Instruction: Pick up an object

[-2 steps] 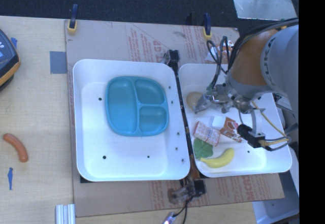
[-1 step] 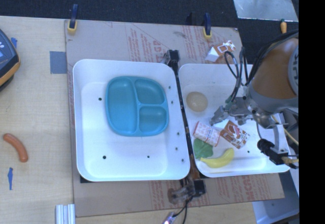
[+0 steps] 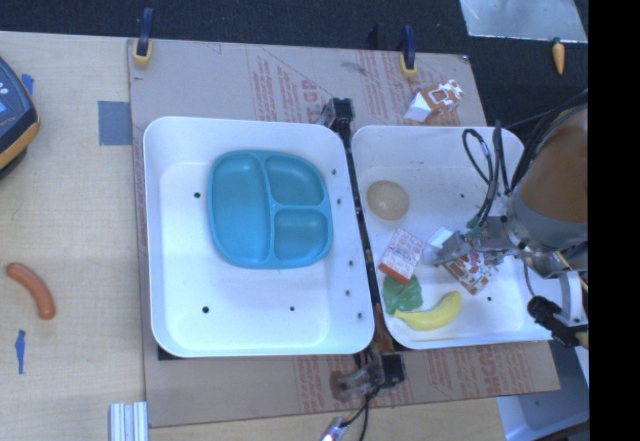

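Camera view: claw [image 3: 462,247] low in right bin [image 3: 430,154], nothing lifted yet.
Red-white packet [image 3: 471,272] just beside it; grip state: cannot tell.

Light wooden bench [image 3: 70,219], brown cardboard sheet [image 3: 270,79] clamped across it, two white bins [image 3: 170,229] side by side on the cardboard, small printed carton [image 3: 436,101] behind them, sausage [image 3: 32,289] at left

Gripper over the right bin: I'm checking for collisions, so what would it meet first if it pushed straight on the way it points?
Probably the red-and-white packet, left of the gripper; depth is unclear, so it could meet the right bin floor first.
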### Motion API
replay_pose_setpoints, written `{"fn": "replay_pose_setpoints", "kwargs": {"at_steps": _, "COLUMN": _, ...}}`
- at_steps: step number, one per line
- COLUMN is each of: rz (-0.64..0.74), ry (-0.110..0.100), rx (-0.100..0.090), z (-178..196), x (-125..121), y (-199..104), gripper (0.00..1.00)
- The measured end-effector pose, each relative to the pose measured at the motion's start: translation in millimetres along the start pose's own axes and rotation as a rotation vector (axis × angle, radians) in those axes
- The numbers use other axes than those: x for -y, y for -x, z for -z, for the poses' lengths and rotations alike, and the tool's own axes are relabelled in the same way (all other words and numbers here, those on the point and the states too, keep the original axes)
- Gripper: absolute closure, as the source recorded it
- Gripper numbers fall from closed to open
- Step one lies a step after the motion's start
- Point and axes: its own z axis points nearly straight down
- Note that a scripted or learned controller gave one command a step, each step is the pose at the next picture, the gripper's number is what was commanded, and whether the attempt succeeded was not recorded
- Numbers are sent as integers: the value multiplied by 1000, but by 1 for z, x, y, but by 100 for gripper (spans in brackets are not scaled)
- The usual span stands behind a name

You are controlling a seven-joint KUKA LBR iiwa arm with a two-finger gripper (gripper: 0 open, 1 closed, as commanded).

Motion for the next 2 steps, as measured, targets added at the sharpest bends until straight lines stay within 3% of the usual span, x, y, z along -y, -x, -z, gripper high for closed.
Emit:
{"fn": "replay_pose_setpoints", "kwargs": {"at_steps": 1, "rz": 5, "ry": 1, "rx": 0, "z": 11, "x": -1, "y": 0, "gripper": 100}}
{"fn": "replay_pose_setpoints", "kwargs": {"at_steps": 2, "rz": 1, "ry": -2, "rx": -3, "z": 99, "x": 6, "y": -79, "gripper": 100}}
